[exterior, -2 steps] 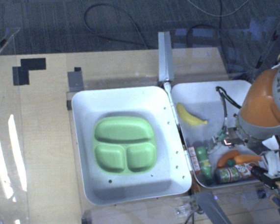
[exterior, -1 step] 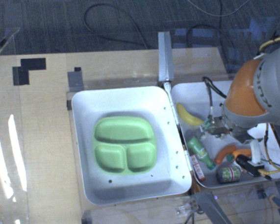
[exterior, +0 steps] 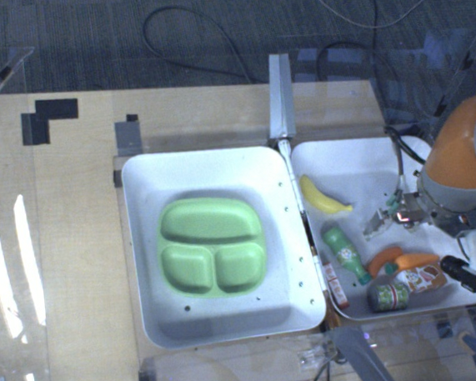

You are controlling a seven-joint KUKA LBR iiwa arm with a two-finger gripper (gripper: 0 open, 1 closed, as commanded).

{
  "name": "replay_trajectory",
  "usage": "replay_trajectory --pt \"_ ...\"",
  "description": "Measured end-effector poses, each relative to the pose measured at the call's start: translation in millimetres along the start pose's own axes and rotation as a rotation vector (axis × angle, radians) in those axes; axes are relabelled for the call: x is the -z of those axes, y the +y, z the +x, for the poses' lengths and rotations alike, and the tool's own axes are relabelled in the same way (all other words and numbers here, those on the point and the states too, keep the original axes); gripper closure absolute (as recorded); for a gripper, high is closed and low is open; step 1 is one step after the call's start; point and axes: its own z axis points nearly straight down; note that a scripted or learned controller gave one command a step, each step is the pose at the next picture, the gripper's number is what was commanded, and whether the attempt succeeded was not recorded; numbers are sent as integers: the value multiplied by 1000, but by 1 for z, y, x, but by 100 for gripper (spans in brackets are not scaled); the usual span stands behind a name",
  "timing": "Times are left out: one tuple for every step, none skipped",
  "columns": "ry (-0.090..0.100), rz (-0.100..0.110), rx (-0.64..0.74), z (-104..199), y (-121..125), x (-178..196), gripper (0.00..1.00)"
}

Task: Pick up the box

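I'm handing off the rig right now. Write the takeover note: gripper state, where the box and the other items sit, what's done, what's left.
Gripper: over the middle of the right white bin, nothing visibly held; finger state unclear.
Box: nothing I can confidently call a box. The closest candidate is a thin red-and-white packet along the right bin's left wall.
Other items in the right bin: yellow banana, green bottle, orange carrot, green-lidded jar lying on its side.
Left white bin: green three-compartment tray.
Done: nothing lifted.
Left: identify the box, grasp it, lift it.
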Motion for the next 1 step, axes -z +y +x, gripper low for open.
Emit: replay_trajectory --pt "4 2 -1 -42 43 -2 0"
